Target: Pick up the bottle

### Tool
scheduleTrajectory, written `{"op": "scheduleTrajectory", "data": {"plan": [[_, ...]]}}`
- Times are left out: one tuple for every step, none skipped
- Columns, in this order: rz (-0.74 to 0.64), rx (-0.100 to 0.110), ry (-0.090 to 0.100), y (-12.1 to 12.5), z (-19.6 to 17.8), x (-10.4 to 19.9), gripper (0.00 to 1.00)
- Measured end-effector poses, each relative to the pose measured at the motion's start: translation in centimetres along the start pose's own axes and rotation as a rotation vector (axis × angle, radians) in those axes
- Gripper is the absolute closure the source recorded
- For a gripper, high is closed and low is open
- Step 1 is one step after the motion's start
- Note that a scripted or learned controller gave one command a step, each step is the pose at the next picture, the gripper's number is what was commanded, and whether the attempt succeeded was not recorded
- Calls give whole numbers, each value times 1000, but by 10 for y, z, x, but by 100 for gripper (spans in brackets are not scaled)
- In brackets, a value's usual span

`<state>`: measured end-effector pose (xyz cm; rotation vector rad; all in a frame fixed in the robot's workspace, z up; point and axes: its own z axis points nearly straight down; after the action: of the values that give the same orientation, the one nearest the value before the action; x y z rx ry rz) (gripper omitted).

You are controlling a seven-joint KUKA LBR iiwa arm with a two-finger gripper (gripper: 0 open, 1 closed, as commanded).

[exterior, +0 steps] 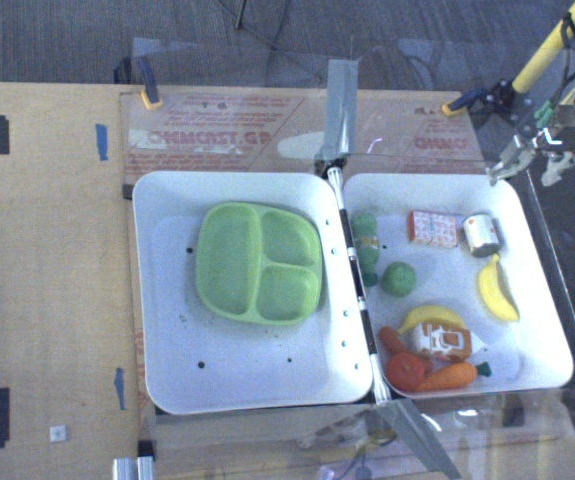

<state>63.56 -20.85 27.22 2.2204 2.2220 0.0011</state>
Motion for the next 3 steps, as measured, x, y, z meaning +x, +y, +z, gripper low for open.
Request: {"op": "scheduleTrajectory", "data": {"plan": [[210,-3,-2,-49,177,22,0],[447,-6,1,-64,183,106,0],[449,-8,-3,-64,173,104,100]]}}
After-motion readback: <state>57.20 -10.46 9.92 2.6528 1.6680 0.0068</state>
